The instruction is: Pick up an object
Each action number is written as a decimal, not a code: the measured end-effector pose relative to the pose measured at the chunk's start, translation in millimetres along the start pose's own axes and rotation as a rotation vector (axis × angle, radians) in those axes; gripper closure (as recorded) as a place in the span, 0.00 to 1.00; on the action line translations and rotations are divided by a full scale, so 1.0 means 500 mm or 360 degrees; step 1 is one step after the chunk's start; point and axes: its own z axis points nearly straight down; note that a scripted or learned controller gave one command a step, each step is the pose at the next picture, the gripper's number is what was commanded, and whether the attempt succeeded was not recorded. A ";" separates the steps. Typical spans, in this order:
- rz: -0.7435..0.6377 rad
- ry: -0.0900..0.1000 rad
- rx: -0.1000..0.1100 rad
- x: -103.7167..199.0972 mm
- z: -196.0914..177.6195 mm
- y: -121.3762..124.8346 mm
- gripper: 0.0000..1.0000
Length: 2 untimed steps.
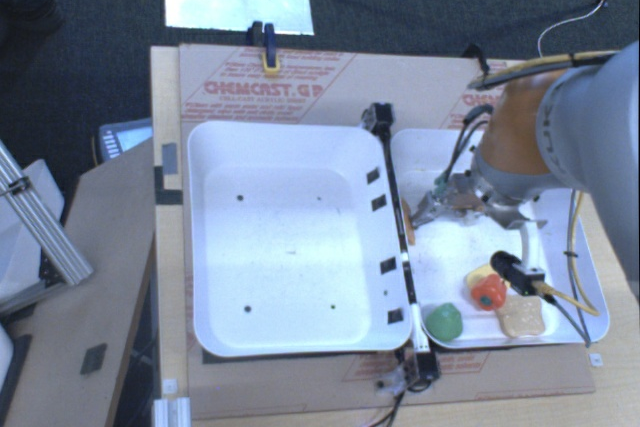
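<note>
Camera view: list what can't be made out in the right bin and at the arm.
- Gripper: small and blurred against the right bin; whether it touches the floor is unclear.
- Yellow object: mostly covered by the red object; its shape is hidden.
- Tan object: too blurred to identify.
- Right bin's far corner: hidden behind the arm.
- Green ball: fully visible.

one fixed camera looks down at a slant over both bins (290, 140).
</note>
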 end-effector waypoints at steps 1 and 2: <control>0.0005 -0.0005 -0.0009 -0.121 -0.005 0.052 0.00; -0.0001 -0.0001 -0.0005 -0.113 -0.004 0.050 0.00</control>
